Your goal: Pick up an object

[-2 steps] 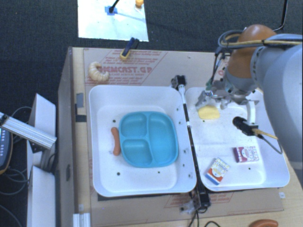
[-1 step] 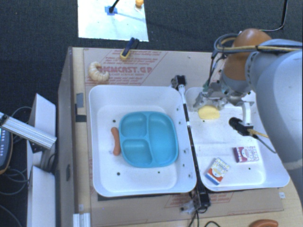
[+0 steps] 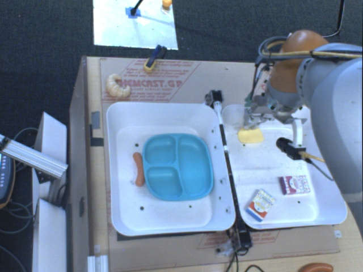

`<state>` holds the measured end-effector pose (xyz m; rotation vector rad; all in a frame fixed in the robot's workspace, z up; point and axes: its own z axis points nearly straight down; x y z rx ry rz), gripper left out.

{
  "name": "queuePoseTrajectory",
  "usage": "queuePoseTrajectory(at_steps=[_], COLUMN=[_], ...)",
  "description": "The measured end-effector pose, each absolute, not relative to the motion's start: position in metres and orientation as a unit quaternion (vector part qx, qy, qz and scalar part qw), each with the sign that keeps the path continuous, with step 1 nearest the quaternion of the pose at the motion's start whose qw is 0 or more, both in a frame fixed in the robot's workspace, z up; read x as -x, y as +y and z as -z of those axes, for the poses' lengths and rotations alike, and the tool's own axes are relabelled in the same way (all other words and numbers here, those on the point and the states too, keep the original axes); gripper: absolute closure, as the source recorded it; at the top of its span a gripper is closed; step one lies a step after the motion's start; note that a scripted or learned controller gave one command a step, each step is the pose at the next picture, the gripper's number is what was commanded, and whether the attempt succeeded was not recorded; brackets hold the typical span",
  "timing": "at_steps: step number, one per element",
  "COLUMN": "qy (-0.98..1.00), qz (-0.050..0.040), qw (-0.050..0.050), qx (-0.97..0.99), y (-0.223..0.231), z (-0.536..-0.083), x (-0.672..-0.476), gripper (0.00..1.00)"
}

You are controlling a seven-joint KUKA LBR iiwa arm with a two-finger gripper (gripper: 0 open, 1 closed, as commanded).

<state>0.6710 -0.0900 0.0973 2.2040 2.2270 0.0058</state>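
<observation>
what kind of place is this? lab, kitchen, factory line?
Probably a robotics lab grasping bench. The arm's pincer is close to a yellow block in the right bin; the left bin holds a blue divided plate and a toy-like sausage.

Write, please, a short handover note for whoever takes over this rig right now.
Gripper: at the far end of the right bin, right over the yellow block; no hold can be seen.
Right bin also holds a red-and-white box and a small carton.
Left bin: blue plate, with a sausage beside it.
Done: nothing lifted yet.
Left: grip and raise one thing, probably the yellow block.
</observation>
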Motion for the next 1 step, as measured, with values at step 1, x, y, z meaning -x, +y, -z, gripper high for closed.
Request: queuePoseTrajectory(at_steps=[1], qy=[0.711], qz=[-0.0017], qw=[0.004], qx=[-0.703], y=[-0.0899], z=[-0.0971], x=[-0.6708], gripper=[0.00])
